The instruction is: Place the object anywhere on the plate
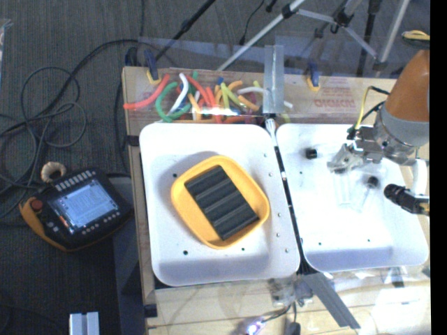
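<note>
A dark ridged block (222, 201) covers most of the yellow plate (183, 187); open white floor rings it in the left bin (157, 159), clear toward every edge.

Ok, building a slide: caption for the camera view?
Arm over right bin; yellow plate holding a dark block in left bin.

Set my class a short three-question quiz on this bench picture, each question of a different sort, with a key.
1. True or false: the yellow plate sits in the left bin.
2. What lies on the plate? A) coloured tubes B) a dark ridged block C) a small black knob
3. Fill in: the gripper hangs over the ____ bin.

Key: 1 true; 2 B; 3 right.
</note>
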Available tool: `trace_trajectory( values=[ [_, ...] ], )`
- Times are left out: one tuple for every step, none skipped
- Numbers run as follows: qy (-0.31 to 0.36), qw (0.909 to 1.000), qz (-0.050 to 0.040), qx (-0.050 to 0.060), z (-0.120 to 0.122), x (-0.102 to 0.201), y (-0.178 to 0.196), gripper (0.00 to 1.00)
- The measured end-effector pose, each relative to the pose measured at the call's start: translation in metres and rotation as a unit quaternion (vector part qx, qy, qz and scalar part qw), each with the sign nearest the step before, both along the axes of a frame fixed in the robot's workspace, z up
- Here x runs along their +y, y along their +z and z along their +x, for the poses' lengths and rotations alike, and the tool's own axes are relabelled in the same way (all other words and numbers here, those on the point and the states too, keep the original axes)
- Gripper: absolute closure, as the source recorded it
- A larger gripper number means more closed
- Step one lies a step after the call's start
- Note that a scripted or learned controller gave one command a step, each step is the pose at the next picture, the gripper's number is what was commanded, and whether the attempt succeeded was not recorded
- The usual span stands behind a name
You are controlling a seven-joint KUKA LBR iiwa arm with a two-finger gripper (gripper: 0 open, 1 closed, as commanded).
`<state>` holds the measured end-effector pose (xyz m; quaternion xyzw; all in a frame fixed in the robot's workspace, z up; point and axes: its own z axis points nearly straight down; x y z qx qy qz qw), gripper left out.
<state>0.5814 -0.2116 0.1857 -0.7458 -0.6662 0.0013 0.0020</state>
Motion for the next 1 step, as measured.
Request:
trace_trajectory(
  values=[
    [0.0,1.0,0.0001,0.0,0.0,0.0,0.0,0.0]
  ],
)
